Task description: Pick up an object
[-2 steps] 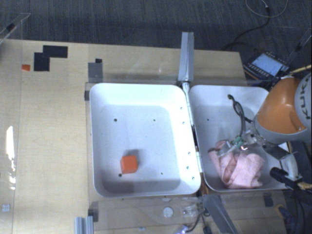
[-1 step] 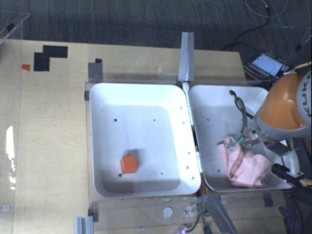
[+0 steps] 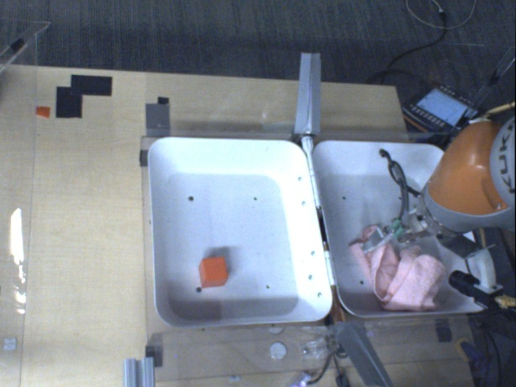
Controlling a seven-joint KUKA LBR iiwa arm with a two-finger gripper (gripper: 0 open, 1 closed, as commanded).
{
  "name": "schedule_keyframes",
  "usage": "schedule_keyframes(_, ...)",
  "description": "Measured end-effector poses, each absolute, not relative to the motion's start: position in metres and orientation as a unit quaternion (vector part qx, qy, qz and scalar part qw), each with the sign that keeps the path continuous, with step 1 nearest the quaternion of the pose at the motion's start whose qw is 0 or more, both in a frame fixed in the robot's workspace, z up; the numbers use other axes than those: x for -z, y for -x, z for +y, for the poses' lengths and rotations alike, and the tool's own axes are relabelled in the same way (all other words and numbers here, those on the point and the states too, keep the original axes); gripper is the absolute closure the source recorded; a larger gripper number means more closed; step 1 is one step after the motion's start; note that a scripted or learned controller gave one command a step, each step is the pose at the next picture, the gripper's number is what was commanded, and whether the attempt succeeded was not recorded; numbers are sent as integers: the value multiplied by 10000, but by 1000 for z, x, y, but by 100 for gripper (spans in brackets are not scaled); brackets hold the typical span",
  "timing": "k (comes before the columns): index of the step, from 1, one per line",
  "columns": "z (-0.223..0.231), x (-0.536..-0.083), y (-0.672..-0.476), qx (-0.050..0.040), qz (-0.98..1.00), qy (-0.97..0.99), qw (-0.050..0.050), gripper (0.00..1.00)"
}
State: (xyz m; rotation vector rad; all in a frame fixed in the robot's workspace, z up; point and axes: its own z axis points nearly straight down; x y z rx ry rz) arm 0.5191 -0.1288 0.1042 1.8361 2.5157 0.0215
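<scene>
A crumpled pink cloth [image 3: 409, 279] lies in the right bin [image 3: 355, 176], toward its front right corner. My gripper [image 3: 389, 236] is low over the cloth's upper left edge, right against the fabric, with the grey wrist and orange band [image 3: 468, 176] behind it to the right. A small orange cube [image 3: 214, 272] sits in the left bin [image 3: 234, 168], near the front left.
A metal divider post [image 3: 308, 95] stands behind the seam between the two bins. Black cables [image 3: 395, 172] hang from the wrist over the right bin. Black and orange markers [image 3: 76, 95] lie on the wooden bench at the far left.
</scene>
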Motion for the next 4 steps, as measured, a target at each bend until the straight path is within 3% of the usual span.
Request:
schedule_keyframes(1,-115,-91,-517,-37,8200,-5722,88,0)
schedule_keyframes(2,-115,-104,-521,-66,8202,-5718,142,100)
schedule_keyframes(3,-114,-114,-524,-82,8203,-5716,167,100)
schedule_keyframes(4,-67,-186,-595,-24,8604,-5095,45,100)
